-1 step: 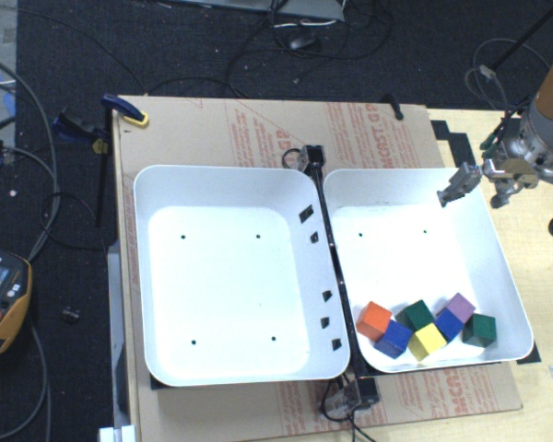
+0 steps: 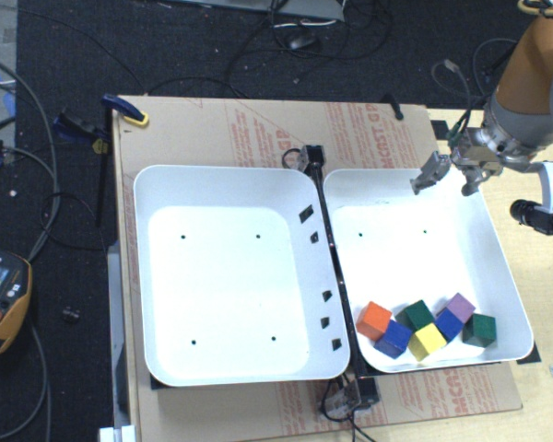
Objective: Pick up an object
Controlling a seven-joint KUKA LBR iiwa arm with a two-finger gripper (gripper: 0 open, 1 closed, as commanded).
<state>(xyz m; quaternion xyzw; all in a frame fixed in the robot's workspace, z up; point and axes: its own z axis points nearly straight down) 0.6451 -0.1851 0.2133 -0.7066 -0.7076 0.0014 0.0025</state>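
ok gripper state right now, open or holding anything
gripper: open, fingers spread, nothing between them, above the far edge of the right bin.

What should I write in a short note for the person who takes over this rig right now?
Gripper: open, holding nothing, above the far rim of the right bin.
Things: seven blocks clustered at the near edge of the right bin: orange block, blue block, dark green block, yellow block, a second blue block, purple block, green block.
The left bin sits beside it.
Done: nothing picked yet.
Left: move the gripper toward the cluster, descend, close on one block, lift. The green block at the cluster's edge looks easiest to reach.
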